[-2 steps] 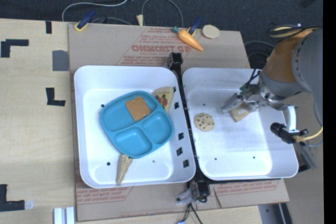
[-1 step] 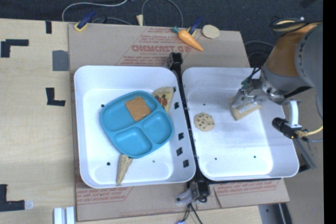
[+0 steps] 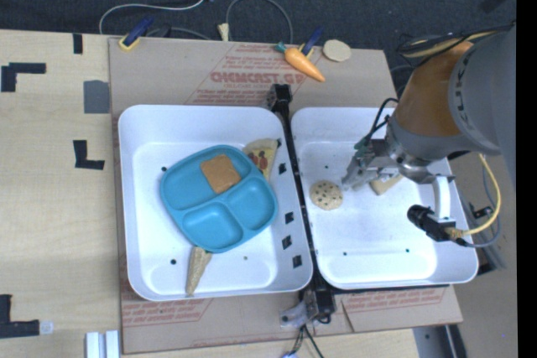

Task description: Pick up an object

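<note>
While a cookie (image 3: 326,195) lies flat on the floor of the right bin (image 3: 377,268), near its left wall, the hand (image 3: 359,172) is poised just beside it, up and to its right. Whether the hand is apart or together cannot be told, and nothing can be made out in its grip. A small tan piece (image 3: 383,184) lies close under the wrist. In the left bin (image 3: 138,205), a blue tray (image 3: 220,197) carries a slice of toast (image 3: 221,173). A toy carrot (image 3: 304,64) rests on the counter (image 3: 42,205) behind the bins.
</note>
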Controlling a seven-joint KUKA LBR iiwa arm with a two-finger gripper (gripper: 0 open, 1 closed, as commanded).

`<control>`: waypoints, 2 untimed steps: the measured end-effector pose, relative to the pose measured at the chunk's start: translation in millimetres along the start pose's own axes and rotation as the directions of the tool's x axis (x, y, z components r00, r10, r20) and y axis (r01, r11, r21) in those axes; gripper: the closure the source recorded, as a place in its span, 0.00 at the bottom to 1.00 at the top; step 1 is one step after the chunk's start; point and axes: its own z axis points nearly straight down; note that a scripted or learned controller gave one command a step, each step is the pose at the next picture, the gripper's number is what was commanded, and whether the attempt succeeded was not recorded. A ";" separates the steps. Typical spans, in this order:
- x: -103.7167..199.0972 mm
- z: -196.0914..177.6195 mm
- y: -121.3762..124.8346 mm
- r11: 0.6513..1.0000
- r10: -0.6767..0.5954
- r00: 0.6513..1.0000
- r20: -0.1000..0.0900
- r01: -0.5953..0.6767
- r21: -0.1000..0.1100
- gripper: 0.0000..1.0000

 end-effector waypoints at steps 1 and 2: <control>-4.3 -7.8 0.4 1.000 0.004 1.000 0.002 -0.004 0.001 1.00; -4.0 -17.1 0.5 1.000 0.004 1.000 0.002 -0.004 0.002 1.00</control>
